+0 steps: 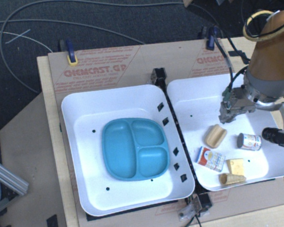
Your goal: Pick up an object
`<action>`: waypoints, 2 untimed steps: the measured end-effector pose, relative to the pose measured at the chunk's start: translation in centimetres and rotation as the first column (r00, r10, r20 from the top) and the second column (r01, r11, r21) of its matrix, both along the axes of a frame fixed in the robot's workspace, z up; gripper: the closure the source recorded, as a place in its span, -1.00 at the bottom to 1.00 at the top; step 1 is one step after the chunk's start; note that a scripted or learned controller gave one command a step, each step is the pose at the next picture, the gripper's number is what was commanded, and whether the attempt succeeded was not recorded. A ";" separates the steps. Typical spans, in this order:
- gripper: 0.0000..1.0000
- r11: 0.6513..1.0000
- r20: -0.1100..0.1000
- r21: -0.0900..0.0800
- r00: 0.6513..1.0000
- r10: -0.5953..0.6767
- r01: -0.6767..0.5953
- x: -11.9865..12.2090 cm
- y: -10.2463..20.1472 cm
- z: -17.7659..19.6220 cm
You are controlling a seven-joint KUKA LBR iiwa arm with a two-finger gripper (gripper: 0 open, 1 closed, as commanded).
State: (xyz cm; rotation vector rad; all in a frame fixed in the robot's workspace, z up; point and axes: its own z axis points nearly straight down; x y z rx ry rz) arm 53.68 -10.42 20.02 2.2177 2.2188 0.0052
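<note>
Nearest, small can lies on its side (long axis left-right) — gripper state unclear.

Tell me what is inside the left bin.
The left bin holds one thing: a blue divided plate, lying flat near its middle, its three compartments bare. The patch of bin floor beneath the plate is covered from view.

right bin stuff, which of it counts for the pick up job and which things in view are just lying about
For the job:
gripper
tan block
small can
red and white carton
yellow wedge

Lying about:
blue divided plate
blue clamps
loose cables
</note>
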 end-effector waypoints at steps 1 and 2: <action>1.00 1.000 0.003 -0.001 1.000 0.000 0.000 0.2 -0.2 6.5; 1.00 1.000 -0.002 0.000 1.000 0.000 0.000 0.3 -0.2 8.3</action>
